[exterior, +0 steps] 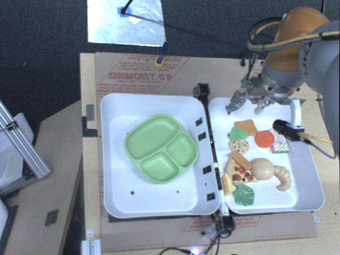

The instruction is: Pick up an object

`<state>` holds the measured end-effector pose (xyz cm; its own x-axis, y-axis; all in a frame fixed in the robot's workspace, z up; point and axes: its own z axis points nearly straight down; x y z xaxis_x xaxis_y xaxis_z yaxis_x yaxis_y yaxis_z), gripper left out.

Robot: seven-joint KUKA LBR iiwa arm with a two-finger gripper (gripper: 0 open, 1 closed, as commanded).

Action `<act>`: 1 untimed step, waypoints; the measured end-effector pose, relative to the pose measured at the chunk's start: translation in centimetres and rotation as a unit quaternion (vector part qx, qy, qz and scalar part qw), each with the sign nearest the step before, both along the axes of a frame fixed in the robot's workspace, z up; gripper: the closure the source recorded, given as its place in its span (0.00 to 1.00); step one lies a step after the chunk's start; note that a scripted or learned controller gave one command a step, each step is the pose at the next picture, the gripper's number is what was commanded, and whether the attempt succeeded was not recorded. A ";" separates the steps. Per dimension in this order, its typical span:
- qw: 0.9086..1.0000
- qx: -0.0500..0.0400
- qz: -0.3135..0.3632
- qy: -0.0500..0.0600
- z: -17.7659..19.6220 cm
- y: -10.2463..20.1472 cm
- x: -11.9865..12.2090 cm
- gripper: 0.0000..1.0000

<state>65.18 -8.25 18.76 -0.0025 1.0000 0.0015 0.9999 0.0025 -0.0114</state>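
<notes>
Surface: a pale tabletop under a brown cardboard sheet with red print, and on it two white bins side by side, meeting along the middle
Room: dark floor beyond the tabletop, a silver sheet lying at the far side, and a metal frame poking in at the left, cut off by the edge
Left bin: the left bin carries a green plate with three compartments, flat and turned at an angle
Right bin: the right bin has the toy food bunched in its middle and near end
Far row: orange toast, a spotted cookie touching it, and a red slice just beside
Near row: a round bun against a croissant, a pizza slice to their left, and a green leaf nearest the camera
Hard to make out: a small patterned square by the red slice is too small to name, and the pieces around the pizza slice overlap so their edges blur
Arm: the grey arm comes in from the right, orange band up top
End effector: here it is, the end effector at the far end of the right bin, just beyond the orange toast, fingers spread wide with nothing between them
Contact: it seems to hang clear of the toys, though its height over the bin is hard to judge from this slant
</notes>
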 end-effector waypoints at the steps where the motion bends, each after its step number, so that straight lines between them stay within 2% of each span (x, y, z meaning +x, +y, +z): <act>1: 1.000 -0.001 0.001 -0.006 0.8 0.0 0.3 0.00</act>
